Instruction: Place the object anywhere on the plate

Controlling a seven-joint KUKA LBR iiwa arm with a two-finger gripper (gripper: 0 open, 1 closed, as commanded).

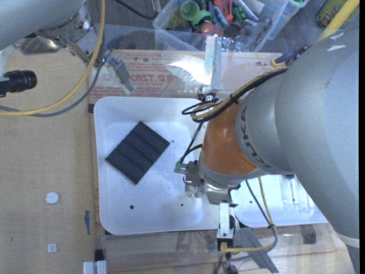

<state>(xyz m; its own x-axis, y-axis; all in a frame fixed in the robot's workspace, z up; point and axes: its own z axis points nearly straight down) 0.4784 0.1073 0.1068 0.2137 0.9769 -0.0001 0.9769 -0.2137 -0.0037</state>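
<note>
The jaws are hidden under the wrist of the arm (228, 147), low over the right part of the left bin (114, 210), so I cannot tell how they stand or whether they hold anything. The black ribbed slab (138, 152) lies flat in this bin, apart from the wrist. It seems thin, stiff and light. I would take it across its two long edges.

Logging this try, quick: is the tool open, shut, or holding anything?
Tool: cannot be told from this angle.
</note>
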